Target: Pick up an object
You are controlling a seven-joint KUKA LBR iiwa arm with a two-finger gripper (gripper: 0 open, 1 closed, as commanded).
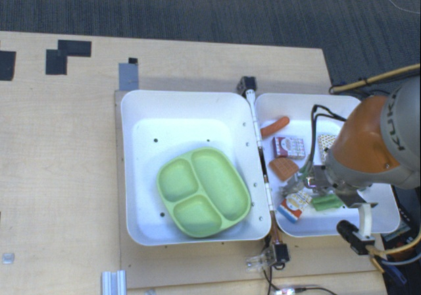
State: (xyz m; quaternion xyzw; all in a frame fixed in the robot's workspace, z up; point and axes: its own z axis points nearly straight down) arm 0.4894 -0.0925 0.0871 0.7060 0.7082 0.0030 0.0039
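Note:
In the right bin [388, 218] lie several small items. An orange sausage-shaped piece [274, 126] is at the far left corner, with a red and white box [289, 147] just below it and a brown waffle-like piece [284, 168] nearer still. A small white carton with red and blue print [290, 209] and a green piece [325, 203] rest near the front. My gripper [299, 187] hangs low over the bin's middle, between the brown piece and the carton. The grey wrist with its orange band [360, 139] hides the bin's right half.
The left bin [141, 155] holds a light green divided plate [203, 191] with three compartments. A black clamp [247, 83] sits at the far end of the wall between the bins. Cables and a connector [273, 255] lie on the bench at the front.

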